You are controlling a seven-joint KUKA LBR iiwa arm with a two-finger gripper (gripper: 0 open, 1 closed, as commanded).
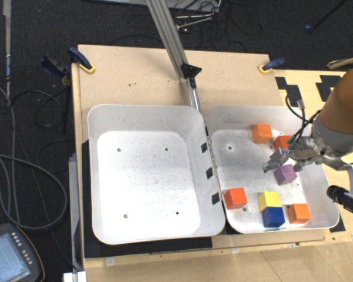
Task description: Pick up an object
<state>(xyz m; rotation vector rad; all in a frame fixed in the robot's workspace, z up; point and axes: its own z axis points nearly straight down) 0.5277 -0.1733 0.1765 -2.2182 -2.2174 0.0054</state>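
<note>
In the right bin (247, 157) lie several small blocks. My gripper (281, 160) hangs over the bin's right half, reaching in from the right. A purple block (286, 174) sits right at its tip, just below it in the view; I cannot see whether it is gripped. An orange block (261, 133) lies up and left of the gripper. A red block (282, 141) beside it is partly hidden by the wrist. Along the bin's front lie an orange block (235, 197), a yellow block (269, 200), a blue block (273, 217) and another orange block (299, 214).
The left bin (144, 172) stands beside the right one, sharing a raised middle rim. A slanted metal pole (170, 37) crosses the back of the bench. Clamps sit at the bench's back corners (81, 60). Cables lie on the floor at left.
</note>
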